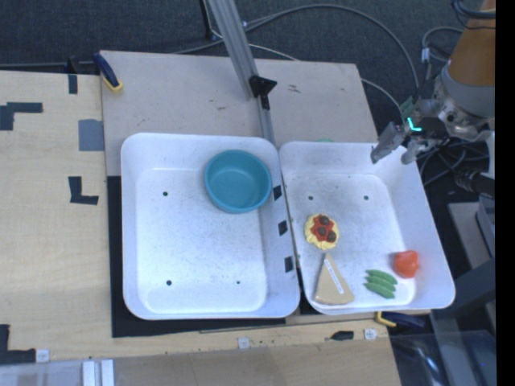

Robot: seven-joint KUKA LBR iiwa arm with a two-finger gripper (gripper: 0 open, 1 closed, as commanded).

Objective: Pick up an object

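My gripper [397, 149] hangs over the far right corner of the right bin [354, 185], its two grey fingers spread open with nothing between them. Well below it in that bin lie a yellow toy pizza round with red topping [322, 231], a tan wedge-shaped slice [331, 283], a green pea pod [381, 283] and a small red-orange toy tomato [405, 263]. A blue bowl [237, 181] sits upright in the far part of the left bin [177, 248].
A grey metal pole [241, 51] slants down to the divide between the bins. Black cables [378, 30] loop behind the right bin. A blue and yellow clamp [108, 72] grips the bench's far left corner.
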